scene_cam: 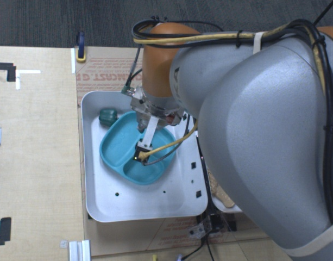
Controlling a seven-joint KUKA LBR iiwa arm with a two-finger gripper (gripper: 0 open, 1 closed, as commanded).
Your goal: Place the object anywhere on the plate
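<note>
A light blue plate (118,145) lies in the left white bin (133,205), toward its back. A small dark teal object (107,116) rests on the bin floor just beyond the plate's upper left rim, touching or nearly touching it. My gripper (141,123) hangs below the orange wrist band, over the plate's back right part and to the right of the teal object. Nothing is seen held in it. The arm hides the plate's right rim.
The big grey arm covers most of the right bin (231,203); a tan thing (222,196) peeks out at its near left corner. Cardboard (104,72) lies behind the left bin and a pale wooden board (36,145) to its left.
</note>
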